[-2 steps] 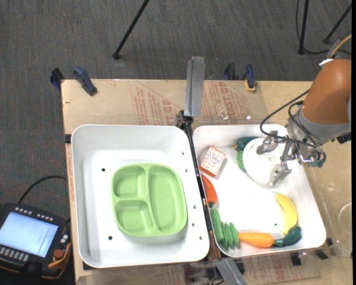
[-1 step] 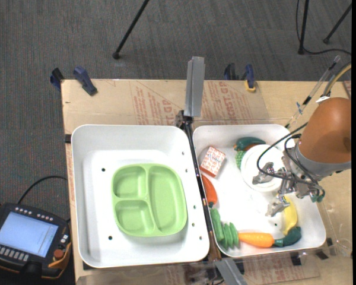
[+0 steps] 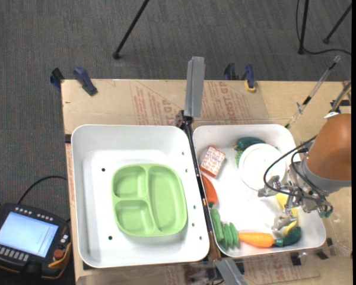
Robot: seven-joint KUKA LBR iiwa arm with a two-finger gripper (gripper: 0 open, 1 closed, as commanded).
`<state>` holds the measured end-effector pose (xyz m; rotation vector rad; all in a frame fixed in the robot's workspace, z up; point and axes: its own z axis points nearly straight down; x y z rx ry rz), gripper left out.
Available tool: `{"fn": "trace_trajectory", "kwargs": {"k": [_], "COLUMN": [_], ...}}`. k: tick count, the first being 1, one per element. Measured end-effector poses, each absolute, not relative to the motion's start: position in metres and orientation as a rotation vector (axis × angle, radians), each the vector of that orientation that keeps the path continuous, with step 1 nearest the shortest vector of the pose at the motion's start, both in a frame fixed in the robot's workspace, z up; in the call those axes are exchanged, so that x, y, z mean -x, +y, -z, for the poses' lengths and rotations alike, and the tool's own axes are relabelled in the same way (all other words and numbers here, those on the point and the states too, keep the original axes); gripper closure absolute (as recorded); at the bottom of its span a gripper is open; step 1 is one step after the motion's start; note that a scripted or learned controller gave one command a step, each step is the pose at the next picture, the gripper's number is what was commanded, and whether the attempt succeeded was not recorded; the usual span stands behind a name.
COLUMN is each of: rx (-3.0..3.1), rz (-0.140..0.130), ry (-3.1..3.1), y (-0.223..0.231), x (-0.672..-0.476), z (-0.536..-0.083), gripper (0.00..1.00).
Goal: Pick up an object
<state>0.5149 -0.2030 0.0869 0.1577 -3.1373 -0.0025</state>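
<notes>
My gripper (image 3: 286,217) hangs low over the near right part of the right bin (image 3: 237,129), with the arm's orange band (image 3: 335,147) above it. A yellow object (image 3: 283,200) lies right under the gripper and is partly hidden by it. Just in front of it lies a carrot (image 3: 255,239) with a dark green top (image 3: 292,236). A white plate (image 3: 260,165) sits further back, with a dark green item (image 3: 249,142) behind it. A small red-and-white patterned box (image 3: 212,161) lies at the bin's back left.
A red-orange vegetable (image 3: 209,190) and a green pea pod (image 3: 225,233) lie along the right bin's left wall. The left bin (image 3: 86,159) holds a green divided plate (image 3: 148,199). Cables loop around the wrist. A teach pendant (image 3: 26,236) sits at the lower left.
</notes>
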Motion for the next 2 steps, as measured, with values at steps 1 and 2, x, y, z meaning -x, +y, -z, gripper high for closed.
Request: {"fn": "trace_trajectory", "kwargs": {"k": [1, 2], "rx": [-0.170, -0.471], "rz": [0.003, 0.004], "ry": [-3.140, -3.106], "y": [-0.200, -0.210], "x": [-0.517, -0.506], "z": [-0.097, -0.087], "gripper": [1.00, 1.00]}}
